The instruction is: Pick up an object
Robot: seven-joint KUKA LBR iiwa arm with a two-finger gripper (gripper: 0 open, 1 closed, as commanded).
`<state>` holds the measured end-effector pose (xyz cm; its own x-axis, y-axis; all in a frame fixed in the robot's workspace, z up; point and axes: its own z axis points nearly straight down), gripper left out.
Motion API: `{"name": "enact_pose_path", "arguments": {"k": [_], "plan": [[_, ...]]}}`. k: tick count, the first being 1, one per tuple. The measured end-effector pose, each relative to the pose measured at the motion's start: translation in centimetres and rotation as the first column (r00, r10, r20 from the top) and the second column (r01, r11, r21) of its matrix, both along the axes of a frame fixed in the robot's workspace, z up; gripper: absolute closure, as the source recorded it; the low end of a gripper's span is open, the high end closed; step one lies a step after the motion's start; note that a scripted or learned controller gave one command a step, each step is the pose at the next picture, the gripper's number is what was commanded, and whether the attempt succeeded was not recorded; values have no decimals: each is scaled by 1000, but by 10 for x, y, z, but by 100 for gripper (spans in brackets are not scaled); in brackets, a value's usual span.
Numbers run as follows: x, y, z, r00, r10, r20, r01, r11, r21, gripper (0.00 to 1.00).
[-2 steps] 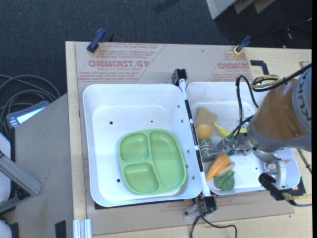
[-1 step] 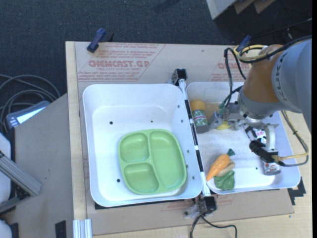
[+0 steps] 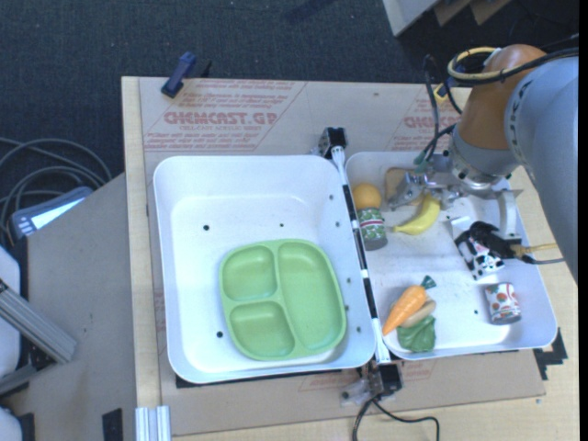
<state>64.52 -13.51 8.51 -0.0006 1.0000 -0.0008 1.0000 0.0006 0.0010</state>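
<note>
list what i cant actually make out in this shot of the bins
- Gripper, camera view: the arm's wrist hangs over it, so whether it grips anything cannot be told.
- Far end of the banana: runs under the gripper.
- Green leafy item: partly under the carrot.
- Small can and jar: labels too small to read.

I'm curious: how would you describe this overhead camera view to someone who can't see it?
A grey and orange robot arm reaches from the right over a white bin holding a banana, an orange, a carrot and small cans. The neighbouring white bin holds a green divided tray.
</note>
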Motion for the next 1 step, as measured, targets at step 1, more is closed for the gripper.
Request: {"name": "enact_pose_path", "arguments": {"k": [1], "plan": [[1, 0, 10, 1000, 1, 3, -1, 1000, -2, 100]]}}
